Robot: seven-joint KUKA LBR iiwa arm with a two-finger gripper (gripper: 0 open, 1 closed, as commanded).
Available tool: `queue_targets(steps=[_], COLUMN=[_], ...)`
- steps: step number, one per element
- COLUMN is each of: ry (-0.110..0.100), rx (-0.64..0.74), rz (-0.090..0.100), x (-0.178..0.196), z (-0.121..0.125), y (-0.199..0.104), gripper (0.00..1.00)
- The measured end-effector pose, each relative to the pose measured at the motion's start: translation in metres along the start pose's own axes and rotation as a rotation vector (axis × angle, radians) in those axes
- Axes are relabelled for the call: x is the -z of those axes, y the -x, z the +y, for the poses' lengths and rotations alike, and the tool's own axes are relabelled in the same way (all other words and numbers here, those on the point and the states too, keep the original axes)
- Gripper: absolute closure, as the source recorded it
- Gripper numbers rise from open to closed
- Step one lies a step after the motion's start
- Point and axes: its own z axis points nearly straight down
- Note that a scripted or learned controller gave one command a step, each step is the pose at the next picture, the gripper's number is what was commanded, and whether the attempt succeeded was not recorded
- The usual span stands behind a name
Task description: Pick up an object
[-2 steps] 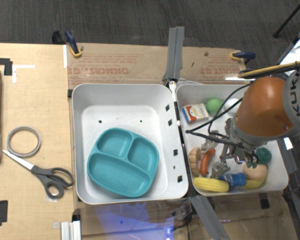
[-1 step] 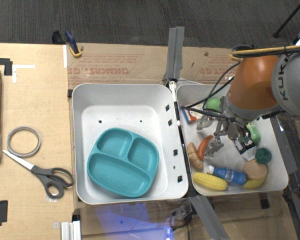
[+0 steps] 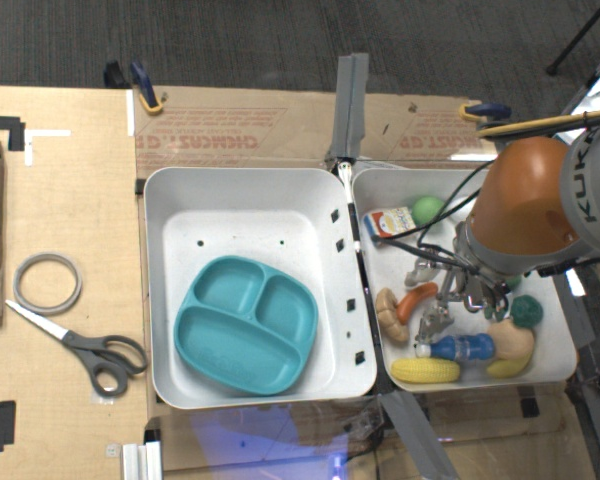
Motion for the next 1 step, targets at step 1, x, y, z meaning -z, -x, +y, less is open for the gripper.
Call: queue_targets(steps=[1], ry=[0.000], rx=[-0.101], rz=[-0.001], x=[0.0003], z=[0.0022], y=[0.0020], gripper=[0.00])
